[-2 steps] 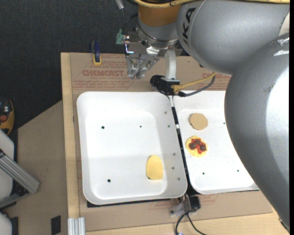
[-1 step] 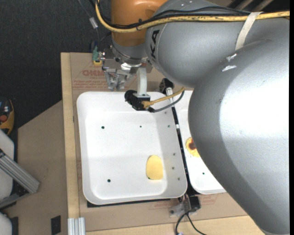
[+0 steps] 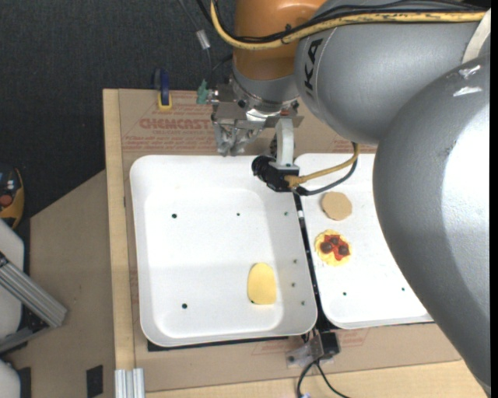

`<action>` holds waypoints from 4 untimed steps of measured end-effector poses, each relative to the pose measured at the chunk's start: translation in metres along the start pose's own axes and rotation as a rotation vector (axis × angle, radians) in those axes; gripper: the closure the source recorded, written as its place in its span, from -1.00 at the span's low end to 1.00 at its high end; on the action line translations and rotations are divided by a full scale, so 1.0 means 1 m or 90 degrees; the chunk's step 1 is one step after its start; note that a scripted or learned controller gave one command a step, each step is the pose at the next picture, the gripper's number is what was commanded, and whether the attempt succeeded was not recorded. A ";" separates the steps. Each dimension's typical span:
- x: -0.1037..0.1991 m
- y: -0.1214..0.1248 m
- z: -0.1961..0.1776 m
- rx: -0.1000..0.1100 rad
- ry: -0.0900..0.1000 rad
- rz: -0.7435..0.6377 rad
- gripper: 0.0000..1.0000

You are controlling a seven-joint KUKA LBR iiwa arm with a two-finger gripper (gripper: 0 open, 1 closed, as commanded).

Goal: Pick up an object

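Camera view: the gripper (image 3: 231,144) sits at upper centre of the frame, over the brown board (image 3: 124,233) just beyond the upper rim of the left bin (image 3: 202,249). I cannot tell whether it is apart or together. It is well clear of every loose object. The grey arm (image 3: 405,116) fills the right and upper right of the frame, and its orange band (image 3: 272,19) is at top centre, straight above the wrist, which points down.

A yellow oval piece (image 3: 262,284) lies in the lower right part of the left bin. In the right bin (image 3: 373,303), a tan disc (image 3: 337,206) lies near the upper left corner. Just below it is a yellow disc with red blobs (image 3: 333,247).
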State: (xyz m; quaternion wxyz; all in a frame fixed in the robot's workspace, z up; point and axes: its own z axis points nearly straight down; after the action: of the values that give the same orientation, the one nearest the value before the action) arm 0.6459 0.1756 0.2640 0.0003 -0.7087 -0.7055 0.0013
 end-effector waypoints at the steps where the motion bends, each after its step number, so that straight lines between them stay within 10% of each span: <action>1: 0.045 0.018 -0.129 -0.012 0.005 -0.006 1.00; 2: 0.049 0.019 -0.008 0.006 -0.001 -0.003 1.00; 4: 0.051 0.020 -0.037 -0.004 0.002 -0.005 1.00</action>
State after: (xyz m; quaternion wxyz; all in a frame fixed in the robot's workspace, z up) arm 0.6665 0.2263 0.3012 -0.0010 -0.7060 -0.7082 -0.0020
